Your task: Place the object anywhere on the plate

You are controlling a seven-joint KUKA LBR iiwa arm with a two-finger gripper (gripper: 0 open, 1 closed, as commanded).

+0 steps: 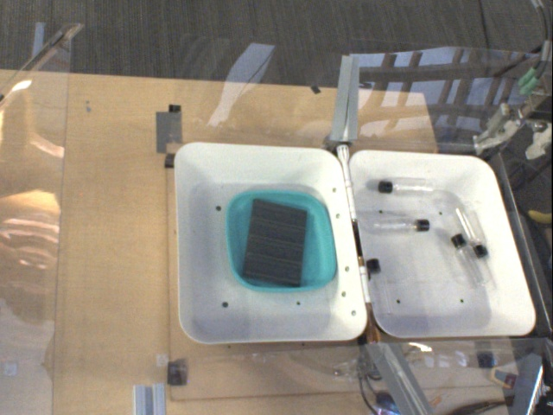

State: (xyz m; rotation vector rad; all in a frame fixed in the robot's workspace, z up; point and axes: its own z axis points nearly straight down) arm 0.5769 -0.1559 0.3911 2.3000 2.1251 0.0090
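Block (275, 243), dark grey, rectangular, top ribbed in crosswise bands; lies flat on the plate (321, 262), near its middle, long side running roughly away from the camera and turned a little clockwise; teal shows on every side of it, so no edge overhangs.

Plate: teal, rounded-square, shallow; sits on the floor of the left bin (194, 258), nearer the wall shared with the right bin (511, 296) than the outer wall.

Gripper: state cannot be told from this view; where the block lies relative to it cannot be told either. A cluster of pale hardware and cables (517, 115) (with one green piece) stands at the right edge beyond the right bin's far corner; whether any of it belongs to the arm is unclear; the block is well apart from it, with the whole right bin between.

Right bin, contents: clear tubes with black caps; one tube (404, 186) lying crosswise near the far wall; a second (399, 226) crosswise toward the middle; two more (467, 234) side by side, slanted, toward the right wall; one small black piece (372, 266) just beside the dividing wall, too small to identify.

Bench (104, 258): pale wood; a grey metal post (346, 102) meets the bins' far edge where the two join; small dark brackets at the left bin's far-left (168, 130) and near-left (177, 372) corners.
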